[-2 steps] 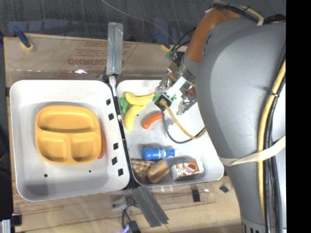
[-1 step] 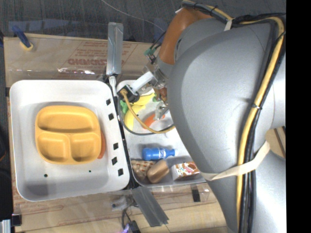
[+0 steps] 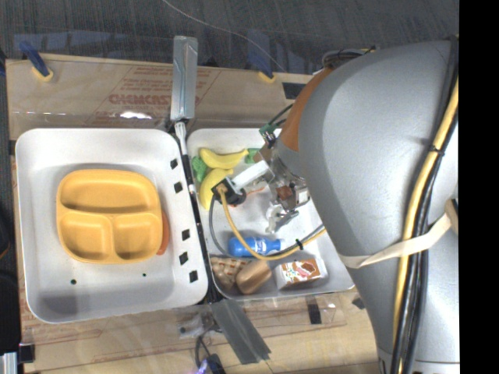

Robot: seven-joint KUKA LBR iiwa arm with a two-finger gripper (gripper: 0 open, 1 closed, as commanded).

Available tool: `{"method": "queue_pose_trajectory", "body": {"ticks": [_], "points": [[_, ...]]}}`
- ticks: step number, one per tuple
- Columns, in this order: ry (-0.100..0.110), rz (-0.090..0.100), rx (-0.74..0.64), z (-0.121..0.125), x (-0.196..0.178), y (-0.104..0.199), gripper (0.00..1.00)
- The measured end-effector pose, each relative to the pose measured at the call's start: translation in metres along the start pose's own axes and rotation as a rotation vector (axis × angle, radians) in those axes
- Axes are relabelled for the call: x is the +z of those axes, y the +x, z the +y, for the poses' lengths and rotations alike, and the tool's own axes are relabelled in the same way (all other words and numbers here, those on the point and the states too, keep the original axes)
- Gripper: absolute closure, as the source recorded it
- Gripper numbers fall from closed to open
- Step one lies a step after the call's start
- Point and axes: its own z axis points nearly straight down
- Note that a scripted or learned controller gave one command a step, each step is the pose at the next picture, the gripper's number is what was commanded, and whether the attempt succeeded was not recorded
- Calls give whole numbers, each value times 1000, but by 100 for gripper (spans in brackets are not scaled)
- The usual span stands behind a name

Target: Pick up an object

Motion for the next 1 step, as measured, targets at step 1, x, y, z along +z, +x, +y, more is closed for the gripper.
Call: {"method": "queue_pose_trajectory", "body": {"ticks": [1], "points": [[-1, 6, 71, 24, 10, 52, 0]]}}
